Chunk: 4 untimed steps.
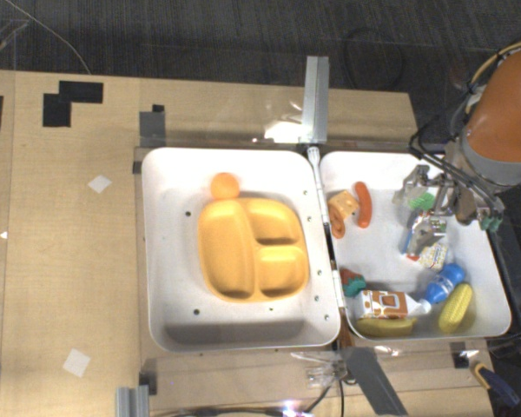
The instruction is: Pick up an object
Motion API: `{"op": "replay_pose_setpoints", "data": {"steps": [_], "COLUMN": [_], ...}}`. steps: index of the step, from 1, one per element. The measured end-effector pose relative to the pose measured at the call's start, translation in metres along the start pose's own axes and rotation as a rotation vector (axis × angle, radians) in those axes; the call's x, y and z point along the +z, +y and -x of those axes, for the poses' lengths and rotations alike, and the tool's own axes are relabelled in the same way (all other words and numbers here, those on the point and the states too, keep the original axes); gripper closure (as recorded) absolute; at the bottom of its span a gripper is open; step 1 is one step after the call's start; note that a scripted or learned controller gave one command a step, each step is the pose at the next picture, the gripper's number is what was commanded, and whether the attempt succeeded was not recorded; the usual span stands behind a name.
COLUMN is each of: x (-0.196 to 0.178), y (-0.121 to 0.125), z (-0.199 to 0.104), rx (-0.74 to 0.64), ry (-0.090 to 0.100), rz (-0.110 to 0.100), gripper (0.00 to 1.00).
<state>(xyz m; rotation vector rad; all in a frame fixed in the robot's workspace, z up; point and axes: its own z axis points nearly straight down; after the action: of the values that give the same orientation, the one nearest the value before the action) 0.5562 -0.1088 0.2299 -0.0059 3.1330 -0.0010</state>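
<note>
Pale wooden bench boards (61,259) fill the left and lower parts of the frame, with dark flooring across the top, and 2 shallow white bins are set side by side near the centre. In the left bin (169,302) a yellow divided tray (247,250) is seen lying flat, with a small orange ball (225,185) touching its upper edge. The right bin (495,320) is scattered with small things: an orange-red sausage-shaped toy (362,205) and a tan pastry-like piece (342,207) at its upper left, a small carton (384,304) above a banana (384,326) along the lower edge, and a blue bottle (443,283) just beside a yellow corn-like toy (456,307) at the lower right. The arm (504,115) is brought in from the right of the frame, and its gripper (430,224) is held low over the upper right part of that bin, above a small patterned item (433,254) and near something green (424,201); it cannot be told how the gripper is set, and nothing is visibly held. The approach to a pick is judged to be in hand, nothing having been lifted yet. For the next move, a descent centred on 1 object is called for, then a closing and a straight lift clear of the neighbours.
</note>
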Motion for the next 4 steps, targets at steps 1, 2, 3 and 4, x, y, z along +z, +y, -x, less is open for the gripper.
{"op": "replay_pose_setpoints", "data": {"steps": [1,2,3,4], "x": [0.038,0.14,0.141,0.039], "y": [-0.005,-0.015,0.02,0.065], "z": [0.009,0.025,0.052,0.031], "rx": [-0.228,-0.068,0.341,0.21], "ry": [0.001,-0.008,-0.003,-0.009], "rz": [0.001,-0.001,0.002,0.002], "gripper": [0.0,0.0,0.0,0.0]}}
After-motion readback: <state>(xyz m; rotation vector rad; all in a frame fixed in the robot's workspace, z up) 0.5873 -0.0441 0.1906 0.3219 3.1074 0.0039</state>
